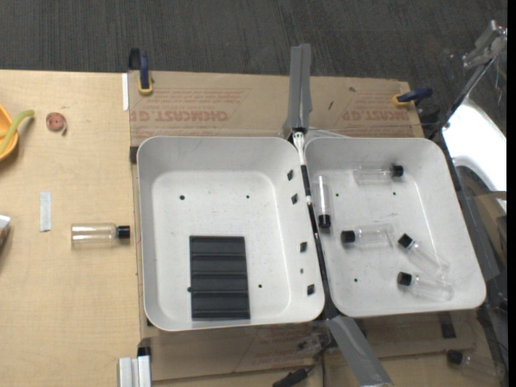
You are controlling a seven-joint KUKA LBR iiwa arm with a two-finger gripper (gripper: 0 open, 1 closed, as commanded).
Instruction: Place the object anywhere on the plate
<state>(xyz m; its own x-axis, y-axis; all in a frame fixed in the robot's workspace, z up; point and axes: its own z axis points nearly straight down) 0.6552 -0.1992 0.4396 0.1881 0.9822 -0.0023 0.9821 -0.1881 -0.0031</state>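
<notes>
A dark ribbed rectangular plate [218, 277] lies flat in the left bin [161, 216], near its front wall. In the right bin [451, 216] lie several clear small bottles with black caps. One bottle [375, 173] rests near the back, and another [322, 202] lies along the left wall. A third bottle [368, 236] lies in the middle, with two more at the front right [425, 284], close together.
A metal divider bar [300, 87] runs between the bins at the back. On the wooden bench to the left lies another clear bottle [95, 233], with a yellow object [8, 131] at the far left edge. Clamps [139, 64] hold the cardboard under the bins.
</notes>
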